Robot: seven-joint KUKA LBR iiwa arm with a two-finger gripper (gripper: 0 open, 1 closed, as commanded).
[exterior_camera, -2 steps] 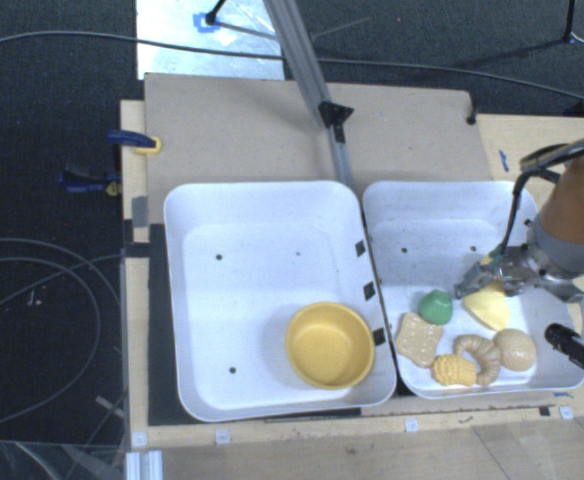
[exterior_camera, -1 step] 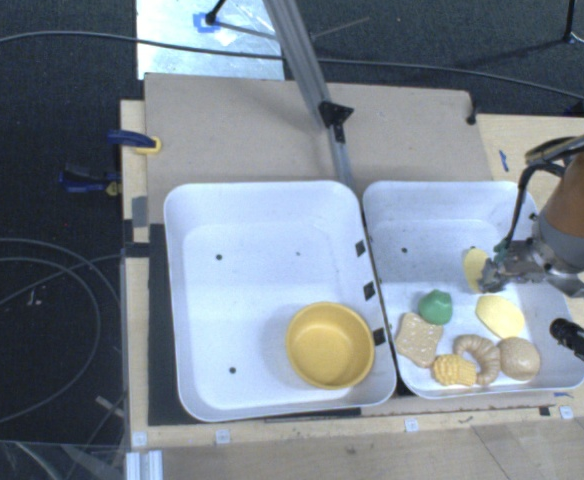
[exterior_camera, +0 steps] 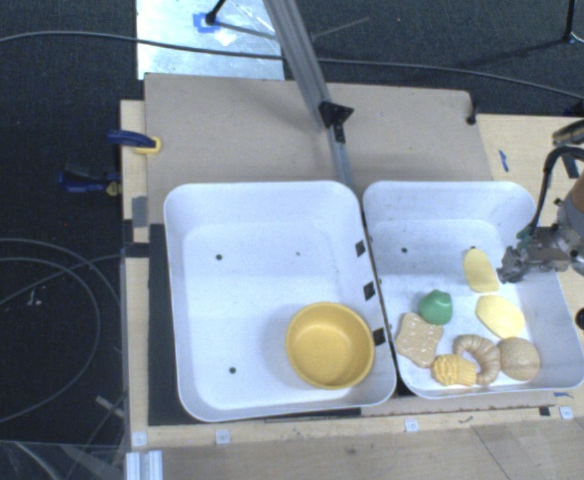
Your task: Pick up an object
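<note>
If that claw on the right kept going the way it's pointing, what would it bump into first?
Most likely the pale yellow piece just left of the gripper, near the right bin's far side. The gripper seems aimed leftward and downward at it, though its height above the bin is hard to judge.

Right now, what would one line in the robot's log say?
end effector: at right bin's right side, beside pale yellow piece | held: nothing seen | yellow bowl: left bin | pick: not yet done
</note>
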